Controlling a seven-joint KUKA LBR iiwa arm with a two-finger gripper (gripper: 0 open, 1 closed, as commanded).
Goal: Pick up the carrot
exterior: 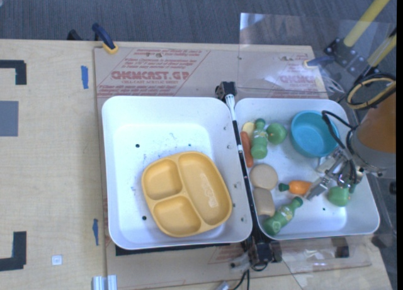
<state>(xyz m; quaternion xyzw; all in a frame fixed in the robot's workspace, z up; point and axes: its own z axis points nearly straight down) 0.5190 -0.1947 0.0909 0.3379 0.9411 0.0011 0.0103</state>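
Nearest the lens, at the bottom edge of the right bin (362, 223), a green toy bottle (281, 216) lies tilted, touching a tan bread-like piece (264, 202) at its ten o'clock. Above that sits a round beige piece (264, 175). Just at three o'clock of the beige piece lies the carrot (298, 187), a small orange toy with a green tip pointing toward nine o'clock. The gripper (332, 178) hangs low over the bin just at the carrot's two o'clock, its metal fingers (321, 188) angled down toward eight o'clock and narrowly parted, with nothing visibly between them; one tip reaches close beside the carrot's thick end. A green round fruit (339, 195) rests at the gripper's five o'clock. A blue bowl (312, 133) stands at its eleven o'clock, near green vegetables (267, 134) along the bin's left wall. The left bin (126, 156) holds a yellow divided plate (185, 192).
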